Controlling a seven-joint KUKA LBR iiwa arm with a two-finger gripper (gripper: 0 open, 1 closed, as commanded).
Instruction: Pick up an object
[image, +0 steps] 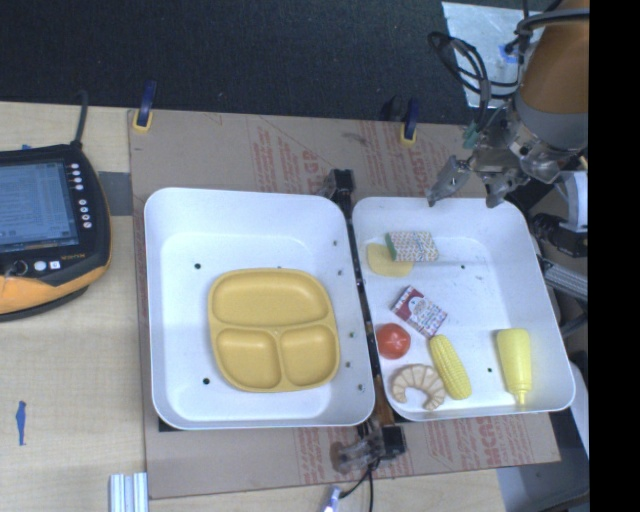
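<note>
Divided tray (272, 329) in left bin (170, 300); corn (450, 366) beside croissant (420, 386) in right bin (530, 250).

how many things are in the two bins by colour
yellow: 4 (tray, corn, bottle, lemon-like piece)
red: 2 (tomato, packet)
tan: 1 (croissant)
green-patterned: 1 (sponge-like block)
total: 8

End effector (468, 188) hanging open above right bin (540, 300) far rim, gripping nothing. Right bin holding sponge (412, 245), red packet (420, 311), tomato (393, 341), croissant (419, 385), corn (450, 366), mustard bottle (515, 364). Left bin (170, 300) carrying yellow divided tray (272, 328). Tablet (45, 225) lying on counter (60, 400), left
</note>
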